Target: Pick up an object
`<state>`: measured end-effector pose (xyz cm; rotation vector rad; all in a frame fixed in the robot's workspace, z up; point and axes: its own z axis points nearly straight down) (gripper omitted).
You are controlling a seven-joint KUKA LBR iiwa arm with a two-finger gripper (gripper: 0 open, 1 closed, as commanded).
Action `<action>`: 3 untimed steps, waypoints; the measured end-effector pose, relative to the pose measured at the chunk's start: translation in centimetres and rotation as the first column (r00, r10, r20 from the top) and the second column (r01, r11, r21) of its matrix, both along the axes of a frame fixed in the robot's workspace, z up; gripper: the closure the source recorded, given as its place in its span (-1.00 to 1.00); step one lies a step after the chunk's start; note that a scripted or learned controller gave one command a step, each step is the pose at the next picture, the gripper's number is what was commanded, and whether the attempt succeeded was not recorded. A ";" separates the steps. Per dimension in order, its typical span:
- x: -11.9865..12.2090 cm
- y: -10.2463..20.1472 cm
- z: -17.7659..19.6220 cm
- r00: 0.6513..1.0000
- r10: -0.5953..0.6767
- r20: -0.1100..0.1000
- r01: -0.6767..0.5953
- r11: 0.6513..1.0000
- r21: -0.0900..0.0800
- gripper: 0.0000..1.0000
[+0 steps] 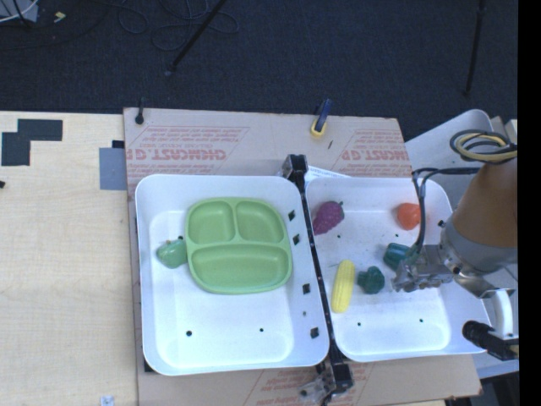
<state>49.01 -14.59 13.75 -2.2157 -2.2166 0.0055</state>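
Observation:
The right bin holds a yellow corn cob, a purple fruit-like piece, an orange round piece, a dark green piece and a teal piece. My gripper hangs low over the right side of this bin, just right of the dark green piece and below the teal one. Nothing can be made out between its tips.
The left bin bears a light green divided plate, with a small green object at its left edge. A black divider separates the bins. The arm's grey body covers the right bin's right rim.

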 end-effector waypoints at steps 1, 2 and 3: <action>-0.5 0.2 3.6 1.000 0.000 0.004 0.000 1.000 -0.001 1.00; -0.6 0.2 7.3 1.000 0.000 0.003 0.000 1.000 -0.001 1.00; 1.2 3.2 7.2 1.000 -0.003 0.004 0.003 1.000 -0.002 1.00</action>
